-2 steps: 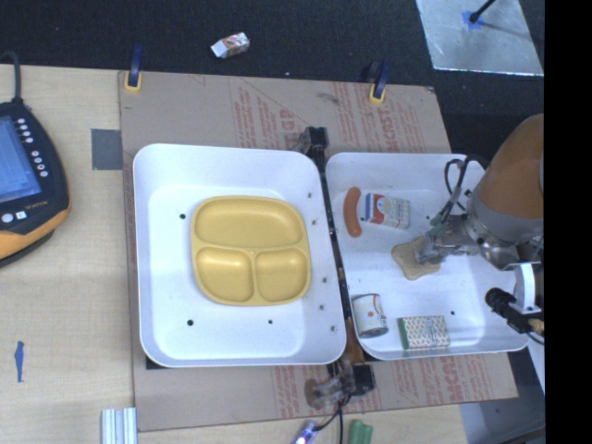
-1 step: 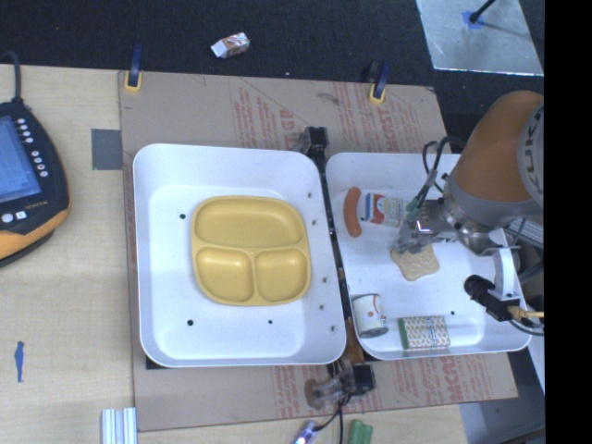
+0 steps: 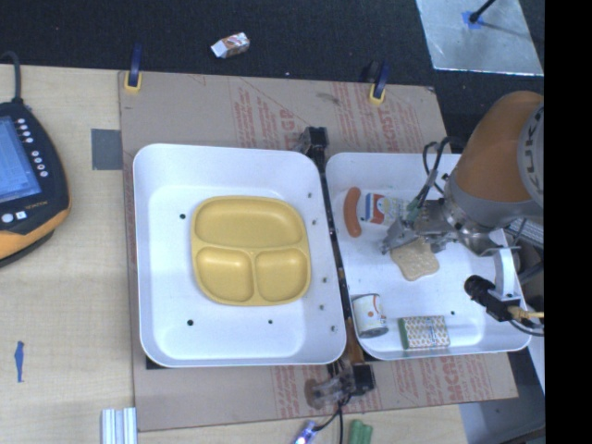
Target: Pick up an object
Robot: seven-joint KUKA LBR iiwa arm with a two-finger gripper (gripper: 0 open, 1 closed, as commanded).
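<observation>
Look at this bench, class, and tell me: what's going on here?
A robot arm reaches in from the right over the right-hand bin. Its claw sits low beside a tan bread-like piece, and nothing can be seen held. A sausage, a white tub, a small can and a green patterned packet also lie in that bin. The left-hand bin holds a yellow divided plate.

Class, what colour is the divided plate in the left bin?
The plate is yellow; camera view.

Claw hangs beside tan slice in right bin.
</observation>
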